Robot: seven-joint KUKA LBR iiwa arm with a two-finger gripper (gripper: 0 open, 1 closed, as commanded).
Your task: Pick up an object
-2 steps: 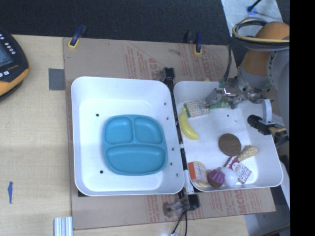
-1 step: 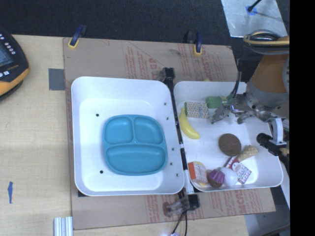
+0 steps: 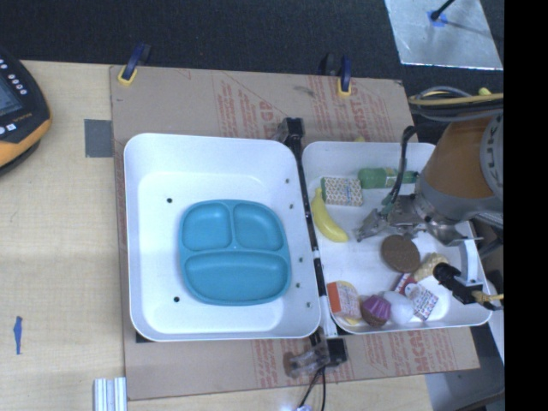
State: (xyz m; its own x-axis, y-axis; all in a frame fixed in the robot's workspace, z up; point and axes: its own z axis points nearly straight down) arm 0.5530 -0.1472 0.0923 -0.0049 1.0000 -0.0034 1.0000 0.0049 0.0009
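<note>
Down in the right bin (image 3: 318,165), the gripper (image 3: 373,226) hangs low over the white floor, its metal fingers spread apart with nothing between them, tips pointing toward the left. The grey arm (image 3: 462,165) with its orange band comes in from the right edge above the bin's far right corner. Just beside the fingertips, to their left, lies a yellow banana (image 3: 326,218); its long axis runs from the upper left to the lower right, roughly parallel to the bin's left wall, with the curved tip ending near the gripper. A patterned small box (image 3: 342,190) sits just above the banana, and a green item (image 3: 374,178) lies beyond it near the far wall. Below the gripper rests a brown round disc (image 3: 400,253), and along the near wall crowd an orange-and-white packet (image 3: 344,298), a purple piece (image 3: 375,311) and a red-and-white wrapper (image 3: 421,300). A bare patch of floor shows between the banana and the near-wall cluster, left of the disc. The left bin (image 3: 137,229) holds a blue divided plate (image 3: 233,252), lying flat near its middle with white floor showing on all sides. Both bins rest on a cardboard sheet (image 3: 214,101) clamped at its far edge.
</note>
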